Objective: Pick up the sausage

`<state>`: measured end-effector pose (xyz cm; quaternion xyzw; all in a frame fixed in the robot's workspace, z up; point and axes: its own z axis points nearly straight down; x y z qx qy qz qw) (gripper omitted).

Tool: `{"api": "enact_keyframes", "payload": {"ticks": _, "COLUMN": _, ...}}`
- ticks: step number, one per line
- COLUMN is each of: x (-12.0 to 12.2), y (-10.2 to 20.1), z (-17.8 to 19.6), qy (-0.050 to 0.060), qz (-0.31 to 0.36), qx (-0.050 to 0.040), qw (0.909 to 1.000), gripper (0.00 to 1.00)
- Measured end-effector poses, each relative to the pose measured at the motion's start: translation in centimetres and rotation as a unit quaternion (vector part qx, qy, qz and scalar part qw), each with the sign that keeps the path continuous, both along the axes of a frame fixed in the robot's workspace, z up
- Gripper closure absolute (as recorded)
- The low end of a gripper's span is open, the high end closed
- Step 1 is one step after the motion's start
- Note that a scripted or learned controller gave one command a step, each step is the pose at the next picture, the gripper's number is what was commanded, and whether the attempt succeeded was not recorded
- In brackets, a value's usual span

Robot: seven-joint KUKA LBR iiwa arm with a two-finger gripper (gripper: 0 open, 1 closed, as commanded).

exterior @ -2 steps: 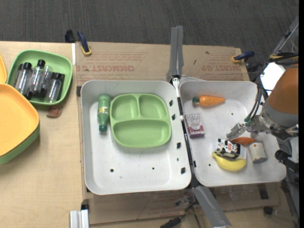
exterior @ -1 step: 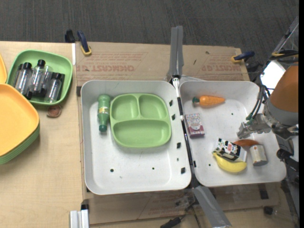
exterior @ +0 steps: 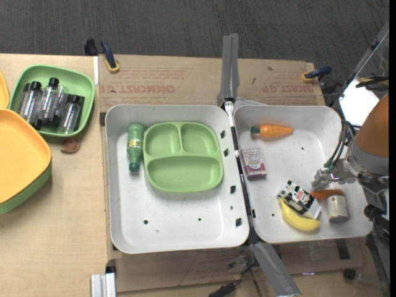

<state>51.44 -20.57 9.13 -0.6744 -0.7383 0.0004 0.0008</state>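
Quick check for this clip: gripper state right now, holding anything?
Gripper: cannot be told; it sits low in the right white bin, right above the reddish-orange sausage.

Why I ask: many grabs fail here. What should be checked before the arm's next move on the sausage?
1. Target found: the short orange-brown sausage lies in the right white bin, near its right wall: ok.
2. Gripper lined up: it sits right by the sausage's upper side: ok.
3. Grip on the sausage: cannot tell.
4. Room on the near side: a small beige can crowds the sausage: not ok.
5. Room on the left: a black-and-white packet lies close: not ok.
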Motion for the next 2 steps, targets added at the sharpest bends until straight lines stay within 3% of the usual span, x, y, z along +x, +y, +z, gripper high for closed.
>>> {"api": "enact_keyframes", "payload": {"ticks": 1, "x": -3.1, "y": 7.2, "z": 3.1, "qy": 0.0, "qz": 0.078, "qx": 0.0002, "qw": 0.9969, "gripper": 1.0}}
{"api": "enact_keyframes", "payload": {"ticks": 2, "x": -0.7, "y": 0.3, "z": 0.0, "qy": 0.0, "qz": -0.005, "qx": -0.0006, "qw": 1.0, "gripper": 1.0}}
